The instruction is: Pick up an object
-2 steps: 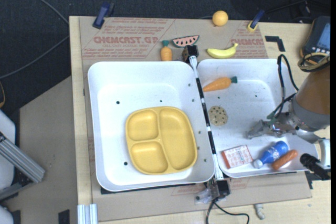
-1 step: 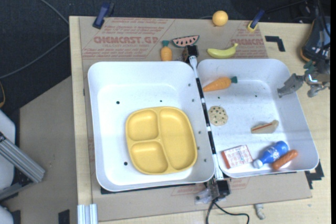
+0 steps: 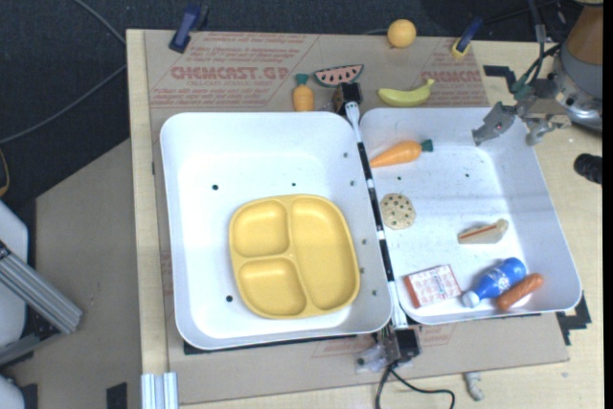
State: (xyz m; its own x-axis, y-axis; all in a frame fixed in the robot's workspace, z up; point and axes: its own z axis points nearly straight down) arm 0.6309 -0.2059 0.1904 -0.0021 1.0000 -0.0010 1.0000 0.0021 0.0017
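Observation:
My gripper (image 3: 511,131) hangs over the far right corner of the right bin (image 3: 450,182), its two fingers spread apart with nothing between them. In this bin lie a toy carrot (image 3: 396,153) at the far left, a cookie (image 3: 397,211) by the left wall, and a small hot dog bun (image 3: 483,232) right of centre. Along the near side sit a red and white box (image 3: 432,285), a blue bottle (image 3: 498,279) and a sausage (image 3: 520,292). The nearest of these to the gripper is the carrot, well to its left.
The left bin (image 3: 196,196) holds a yellow three-part plate (image 3: 293,256). On the board behind the bins lie a banana (image 3: 406,94), an orange ball (image 3: 401,34), a watermelon slice (image 3: 339,74) and a small orange fruit (image 3: 304,97). Blue clamps (image 3: 187,29) grip the far edge.

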